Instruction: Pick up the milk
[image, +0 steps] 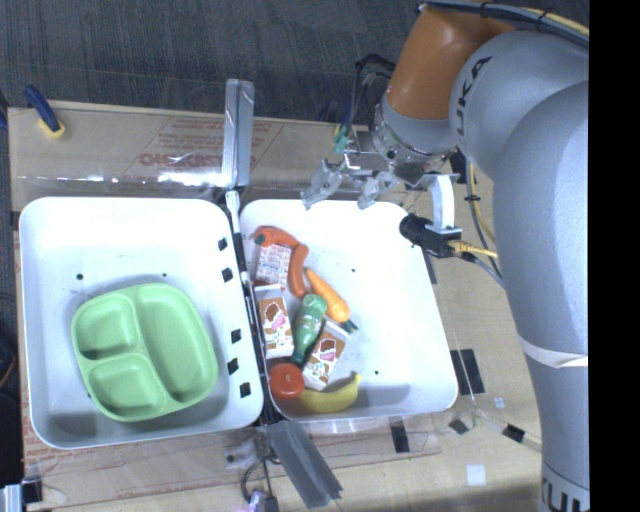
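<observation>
The gripper (341, 190) hung over the upper rim of the right bin (420, 300), just right of the frame's centre and near the top, and its two pale fingers stood spread apart with nothing between them. The milk was hard to single out: three small cartons lay crowded along the bin's left side, and I took the upper carton (272, 264) for it, though the print was too small to read. That carton sat below and to the left of the gripper, well apart from it, pressed against a sausage (284, 243) and near a carrot (329, 295). A green bottle (308, 327) lay lower down across the other cartons, with a tomato (286, 380) and a banana (330, 396) at the bin's lower edge.

To do the approach well, I judged the arm should swing down-left, centre over the carton, turn the fingers across its narrow sides, and descend straight so as not to nudge the neighbours.

The green plate (145, 350) sat in the left bin (60, 230).
</observation>
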